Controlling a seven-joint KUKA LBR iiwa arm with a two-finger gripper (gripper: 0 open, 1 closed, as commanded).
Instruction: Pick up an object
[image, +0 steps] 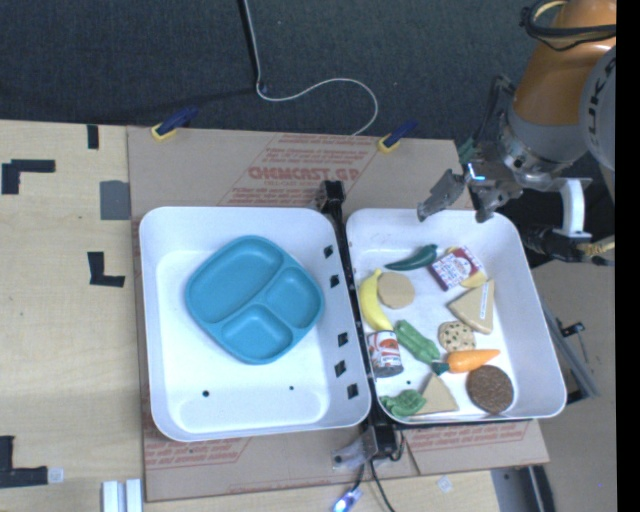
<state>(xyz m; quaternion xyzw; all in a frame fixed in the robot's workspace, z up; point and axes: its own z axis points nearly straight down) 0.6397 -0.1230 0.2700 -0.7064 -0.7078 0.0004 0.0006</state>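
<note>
Surfaces and finishes: bins, tray, toy food, worktop

Both white bins, left (160, 330) and right (535, 330), look like smooth moulded plastic with a soft sheen. The blue divided tray (254, 298) is matt plastic, smooth. Toy food reads as plastic: the banana (372, 302) slightly glossy, the carrot (470, 360) smooth, the brown cookie (490, 388) rougher and dull. The small can (386, 353) carries a printed label. The brown sheet (280, 170) under the bins looks like matt printed cardboard; the worktop (60, 300) like pale wood grain. Gripper (462, 196) is dull grey metal.
</note>
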